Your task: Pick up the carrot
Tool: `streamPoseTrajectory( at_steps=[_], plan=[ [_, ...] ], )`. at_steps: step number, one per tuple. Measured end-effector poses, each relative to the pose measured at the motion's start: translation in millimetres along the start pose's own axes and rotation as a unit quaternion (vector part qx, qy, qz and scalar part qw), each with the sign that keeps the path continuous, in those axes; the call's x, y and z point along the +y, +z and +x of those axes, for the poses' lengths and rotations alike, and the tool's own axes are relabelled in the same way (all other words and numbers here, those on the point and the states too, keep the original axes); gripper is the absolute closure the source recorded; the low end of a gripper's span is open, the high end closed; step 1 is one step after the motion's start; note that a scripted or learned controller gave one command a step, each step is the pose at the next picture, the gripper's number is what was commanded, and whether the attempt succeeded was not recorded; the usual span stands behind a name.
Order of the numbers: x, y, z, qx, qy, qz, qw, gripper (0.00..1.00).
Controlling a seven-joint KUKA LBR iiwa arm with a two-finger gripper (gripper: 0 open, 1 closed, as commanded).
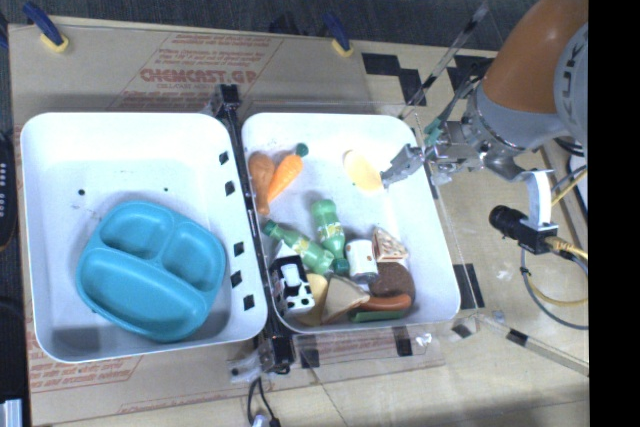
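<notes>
Lying untouched at the right bin's (440,245) upper left, the carrot (284,173) awaits the whole pick, while the gripper (402,164) hovers near the right rim, finger state unclear.

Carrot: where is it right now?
The carrot lies in the right bin, near its upper left corner, beside an orange sausage-like piece.

This looks like a robotics lab: a bench (480,245) covered in protective paper, clamps (45,27) at its far edge, black marker squares (385,67) taped on it, loose cables (555,290) at the right edge, two white bins (40,215) of toy food.
</notes>
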State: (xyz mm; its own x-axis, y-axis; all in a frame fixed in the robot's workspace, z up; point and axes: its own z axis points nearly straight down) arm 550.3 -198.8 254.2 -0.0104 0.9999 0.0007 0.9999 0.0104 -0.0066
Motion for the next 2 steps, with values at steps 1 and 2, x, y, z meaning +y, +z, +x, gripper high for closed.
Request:
streamPoseTrajectory(
  at_steps=[1, 2],
  plan=[
    [53, 115, 78, 0.003, 0.038, 0.006, 0.9993, 0.00],
    [108, 163, 100, 0.000, 0.216, 0.000, 0.9764, 0.00]
  ],
)
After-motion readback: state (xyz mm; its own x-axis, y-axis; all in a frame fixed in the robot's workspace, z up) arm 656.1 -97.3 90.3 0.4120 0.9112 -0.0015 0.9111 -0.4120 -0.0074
